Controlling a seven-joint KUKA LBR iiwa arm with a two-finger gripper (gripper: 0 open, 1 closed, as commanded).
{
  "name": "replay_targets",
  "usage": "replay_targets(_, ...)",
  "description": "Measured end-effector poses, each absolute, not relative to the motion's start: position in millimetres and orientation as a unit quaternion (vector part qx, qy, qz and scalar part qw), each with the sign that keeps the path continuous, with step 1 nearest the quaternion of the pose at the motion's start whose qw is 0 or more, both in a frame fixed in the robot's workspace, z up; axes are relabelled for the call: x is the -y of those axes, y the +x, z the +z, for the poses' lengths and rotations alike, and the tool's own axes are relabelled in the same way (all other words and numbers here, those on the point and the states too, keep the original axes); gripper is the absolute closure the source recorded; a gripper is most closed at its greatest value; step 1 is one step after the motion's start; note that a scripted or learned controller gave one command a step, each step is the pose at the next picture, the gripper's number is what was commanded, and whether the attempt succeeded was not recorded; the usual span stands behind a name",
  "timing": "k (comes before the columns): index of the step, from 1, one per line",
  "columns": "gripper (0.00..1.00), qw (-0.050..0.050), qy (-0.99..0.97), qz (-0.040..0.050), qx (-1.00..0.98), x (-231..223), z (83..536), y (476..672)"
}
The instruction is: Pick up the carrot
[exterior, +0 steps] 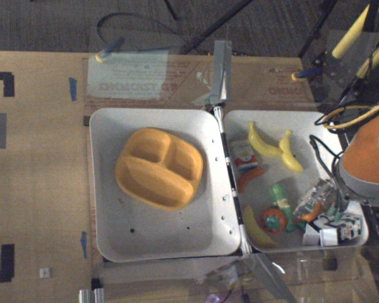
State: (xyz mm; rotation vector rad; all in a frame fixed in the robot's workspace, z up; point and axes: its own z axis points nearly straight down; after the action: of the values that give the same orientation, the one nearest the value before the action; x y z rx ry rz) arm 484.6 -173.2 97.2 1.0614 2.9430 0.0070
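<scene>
We are reaching our gripper (317, 202) down into the near right corner of the right bin (306, 116), and it is closing on the carrot (310, 214), whose small orange body is showing between the fingers. By our judgement the grasp is being made, while the lift is remaining; the carrot is looking short, stubby and partly hidden.

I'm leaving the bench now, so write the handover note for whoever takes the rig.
Hand: low in the right bin, near its front right corner; whether it is open or shut cannot be told.
Carrot: a small orange piece right at the hand, among the toys; a grip on it is not visible.
Yellow plate: in the left bin.
Done: hand brought to the carrot.
Left: confirm the grip, lift.
</scene>
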Motion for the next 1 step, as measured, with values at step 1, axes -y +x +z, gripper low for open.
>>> replay_targets(1,1.00,0.002,0.396,0.0006,-0.918,147.9,171.4,585.6)
